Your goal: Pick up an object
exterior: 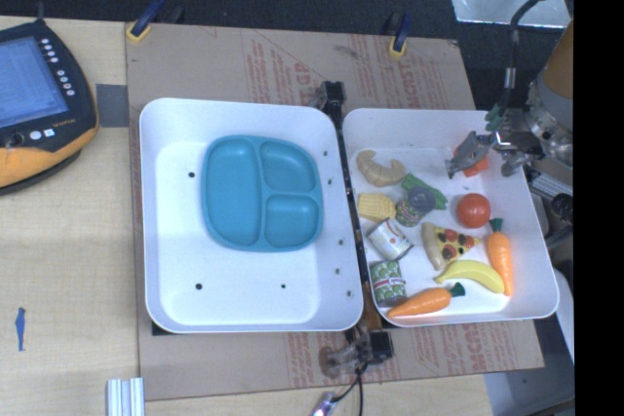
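So we've got the hand (pixel 475 154) hovering over the upper right of the right bin (pixel 439 127), and we honestly can't tell how its grip is set, though something small and orange-red (pixel 475 168) sits right under it. The nearest clear target is the tomato (pixel 474 209), lying at about 6 o'clock from the hand and round, so no long axis to line up with. The cans (pixel 389 240) have labels, but they're too small for us to read.
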